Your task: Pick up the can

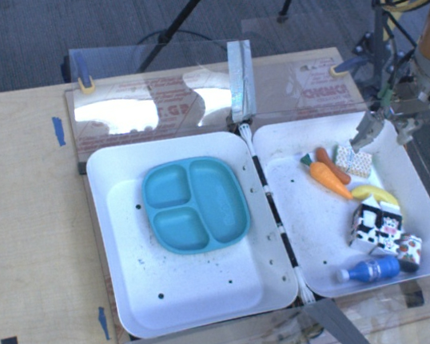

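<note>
In the right bin (299,194), a black-and-white patterned container (376,228) lies near the right wall; it looks like the can, though its shape is unclear. My gripper (371,131) hangs over that bin's far right corner, just above a pale waffle-textured piece (354,160). It is well apart from the patterned container, which lies nearer the front. Nothing shows in the gripper's hold.
An orange carrot (329,176) and a yellow banana (375,194) lie between the gripper and the patterned container. A blue bottle (371,270) and a small spotted object (408,248) rest at the front. The left bin (118,223) holds a teal divided plate (196,204).
</note>
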Robot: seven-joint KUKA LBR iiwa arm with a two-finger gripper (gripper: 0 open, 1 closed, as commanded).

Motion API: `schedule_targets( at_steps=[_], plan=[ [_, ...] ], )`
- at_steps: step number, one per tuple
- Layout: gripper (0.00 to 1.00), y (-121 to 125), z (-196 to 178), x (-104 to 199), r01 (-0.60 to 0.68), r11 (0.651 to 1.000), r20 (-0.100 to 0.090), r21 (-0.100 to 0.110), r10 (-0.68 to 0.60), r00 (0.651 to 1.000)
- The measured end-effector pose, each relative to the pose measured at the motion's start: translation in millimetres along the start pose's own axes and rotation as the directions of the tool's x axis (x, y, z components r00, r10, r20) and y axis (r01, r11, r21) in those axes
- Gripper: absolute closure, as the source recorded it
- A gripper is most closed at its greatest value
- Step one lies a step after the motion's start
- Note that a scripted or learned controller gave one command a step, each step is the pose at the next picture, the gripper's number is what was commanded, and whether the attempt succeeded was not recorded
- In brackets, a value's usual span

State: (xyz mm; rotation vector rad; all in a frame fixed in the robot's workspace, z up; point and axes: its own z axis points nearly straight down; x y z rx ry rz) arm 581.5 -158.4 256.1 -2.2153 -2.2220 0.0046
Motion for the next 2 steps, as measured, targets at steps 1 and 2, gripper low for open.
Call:
schedule_targets(
  at_steps=[1, 2],
  plan=[
    [0.00, -24.9, -55.2, 94.4, 0.108, 0.994, 0.002, -0.003, -0.108, 0.994],
    [0.00, -69.6, -117.7, 166.6, 0.434, 0.901, 0.004, -0.004, -0.434, 0.901]
  ],
)
